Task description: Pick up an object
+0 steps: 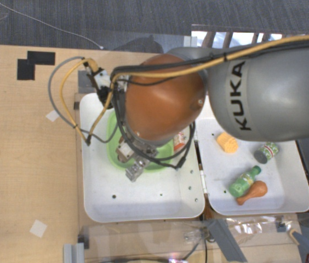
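The arm spans the view from the right, its orange band above the left bin. The gripper hangs over a green bowl, whose rim shows to its left and under it. Whether the gripper is spread or pressed together cannot be told. Well to its right, in the right bin, lie a green bottle, a yellow block, a can and an orange piece.
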